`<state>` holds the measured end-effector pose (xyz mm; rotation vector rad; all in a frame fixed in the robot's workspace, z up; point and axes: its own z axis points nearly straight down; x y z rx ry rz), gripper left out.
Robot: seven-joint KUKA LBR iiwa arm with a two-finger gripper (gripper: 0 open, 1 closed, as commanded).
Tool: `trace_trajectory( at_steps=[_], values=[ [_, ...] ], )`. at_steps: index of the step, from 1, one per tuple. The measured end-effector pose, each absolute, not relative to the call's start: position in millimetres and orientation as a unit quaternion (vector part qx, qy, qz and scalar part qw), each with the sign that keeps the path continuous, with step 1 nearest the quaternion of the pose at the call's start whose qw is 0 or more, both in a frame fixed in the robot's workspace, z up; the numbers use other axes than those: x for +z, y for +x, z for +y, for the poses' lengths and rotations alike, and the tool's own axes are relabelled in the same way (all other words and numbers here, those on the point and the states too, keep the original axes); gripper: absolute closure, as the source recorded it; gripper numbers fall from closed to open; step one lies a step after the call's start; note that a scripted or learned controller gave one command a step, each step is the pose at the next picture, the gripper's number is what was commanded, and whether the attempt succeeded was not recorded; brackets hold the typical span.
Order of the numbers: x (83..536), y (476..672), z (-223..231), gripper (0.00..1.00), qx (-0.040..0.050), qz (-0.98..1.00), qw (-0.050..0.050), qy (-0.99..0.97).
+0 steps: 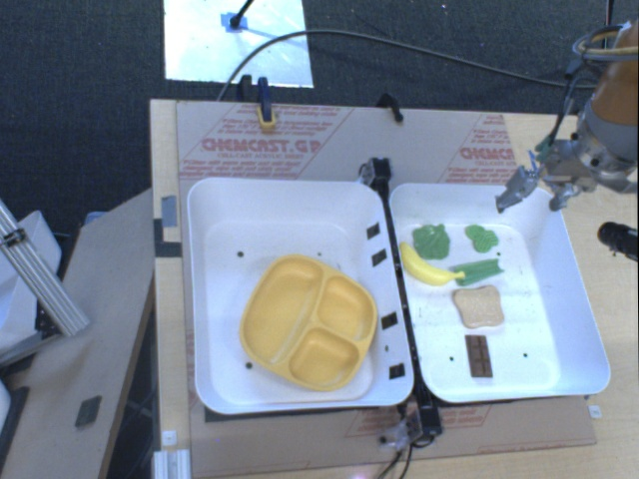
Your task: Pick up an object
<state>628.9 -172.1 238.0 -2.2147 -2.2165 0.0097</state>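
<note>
Camera view, yellow tray (309, 321) in left bin (215, 208), banana (425, 266) in right bin (569, 257)

We see the pincer (537, 190) over the far edge of the right bin (579, 297), apart from everything in it. The food sits clustered toward the divider: two greens (431, 239) (482, 237), banana (426, 266), bean (477, 270), bread (479, 307), chocolate (479, 356). The bin's right strip is bare. In the left bin (225, 257), the yellow tray (309, 320) takes the near middle, with bare floor beyond it.
</note>
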Motion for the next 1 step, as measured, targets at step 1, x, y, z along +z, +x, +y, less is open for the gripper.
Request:
trace_trajectory(
  at_steps=[1],
  values=[
    [246.0,631.2,-171.6,0.0,-0.0004,-0.708,-0.001,-0.706]
  ],
)
